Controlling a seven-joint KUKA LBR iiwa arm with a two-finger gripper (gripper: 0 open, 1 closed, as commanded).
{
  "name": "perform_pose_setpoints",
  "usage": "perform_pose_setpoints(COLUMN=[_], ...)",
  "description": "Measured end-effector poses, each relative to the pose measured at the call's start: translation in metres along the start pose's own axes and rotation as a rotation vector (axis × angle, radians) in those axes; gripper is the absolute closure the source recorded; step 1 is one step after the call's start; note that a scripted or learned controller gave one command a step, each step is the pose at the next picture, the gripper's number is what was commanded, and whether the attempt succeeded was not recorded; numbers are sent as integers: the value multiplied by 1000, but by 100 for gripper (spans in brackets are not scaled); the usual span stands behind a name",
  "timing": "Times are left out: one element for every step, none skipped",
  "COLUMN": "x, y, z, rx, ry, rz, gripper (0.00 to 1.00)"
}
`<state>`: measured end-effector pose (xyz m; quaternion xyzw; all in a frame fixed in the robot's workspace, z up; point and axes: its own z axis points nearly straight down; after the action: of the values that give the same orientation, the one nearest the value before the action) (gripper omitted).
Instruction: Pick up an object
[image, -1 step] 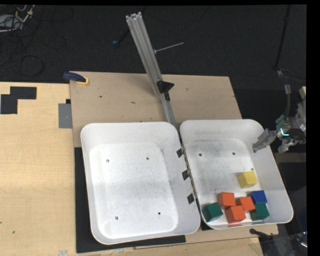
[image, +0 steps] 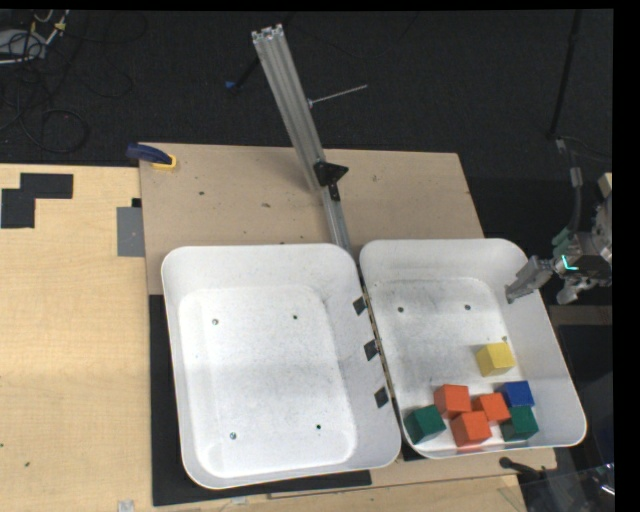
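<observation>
The left bin (image: 265, 360) sits on the surface (image: 70, 330) with its floor bare. An aluminium rail (image: 295, 110) slants down from the far edge to the junction between the bins. The right bin (image: 440, 290) holds a cluster of blocks at its near right corner: a green block (image: 426, 422), three orange blocks (image: 470, 412), a blue block (image: 517, 393) and a second green block (image: 520, 424), all touching or just beside one another. A yellow block (image: 495, 357) lies apart, nearer the right wall. The end effector (image: 545, 275) hangs at the right bin's far right rim, grasping nothing; its finger spacing cannot be determined.
</observation>
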<state>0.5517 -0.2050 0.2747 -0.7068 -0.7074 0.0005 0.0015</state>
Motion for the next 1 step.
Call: perform_pose_setpoints(x=[5], y=[-3], z=[45], rx=[4], ry=[1], rz=[1], gripper=[0])
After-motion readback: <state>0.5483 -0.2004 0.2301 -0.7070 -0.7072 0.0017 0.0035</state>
